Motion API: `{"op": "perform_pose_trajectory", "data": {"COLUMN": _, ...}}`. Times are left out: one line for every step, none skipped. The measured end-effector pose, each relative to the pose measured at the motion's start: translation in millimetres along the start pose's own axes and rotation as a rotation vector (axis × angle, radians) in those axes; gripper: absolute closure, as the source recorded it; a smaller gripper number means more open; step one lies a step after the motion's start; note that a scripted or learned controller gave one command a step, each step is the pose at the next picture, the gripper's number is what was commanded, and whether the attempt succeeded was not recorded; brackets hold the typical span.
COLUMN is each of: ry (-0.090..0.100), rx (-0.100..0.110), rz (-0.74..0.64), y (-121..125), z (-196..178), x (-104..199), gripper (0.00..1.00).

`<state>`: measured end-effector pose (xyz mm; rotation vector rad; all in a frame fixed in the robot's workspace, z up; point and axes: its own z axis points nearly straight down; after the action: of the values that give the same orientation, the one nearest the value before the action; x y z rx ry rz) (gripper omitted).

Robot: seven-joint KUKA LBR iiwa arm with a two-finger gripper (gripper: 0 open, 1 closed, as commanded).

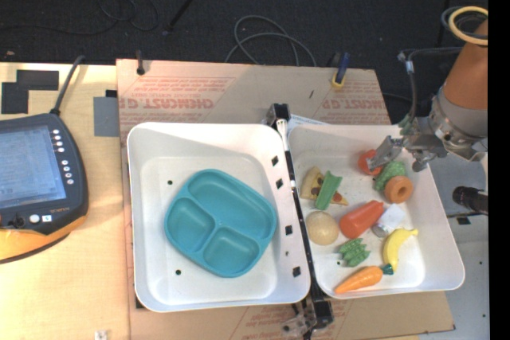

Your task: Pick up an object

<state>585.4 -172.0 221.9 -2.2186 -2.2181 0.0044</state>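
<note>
While the gripper (403, 149) hangs with fingers spread over the right bin (446, 251), nothing sits between them; a red tomato (368, 163) lies just left, an orange ring (398, 189) just below, touching a green piece (390, 172).

Left bin (147, 171) holds a divided tray (221, 222) at centre. Right bin (446, 251), touching it, holds toy foods: pizza slice (322, 187) at left, banana (396, 245) and carrot (360, 279) at front (nearest the camera). A tablet (36, 171) lies left of both bins.
</note>
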Motion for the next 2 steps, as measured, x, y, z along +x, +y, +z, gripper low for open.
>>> {"op": "perform_pose_trajectory", "data": {"ry": -0.001, "rx": -0.004, "rz": 0.002, "y": 30, "z": 105, "x": -21, "gripper": 0.00}}
{"op": "perform_pose_trajectory", "data": {"ry": 0.002, "rx": 0.003, "rz": 0.001, "y": -39, "z": 137, "x": -17, "gripper": 0.00}}
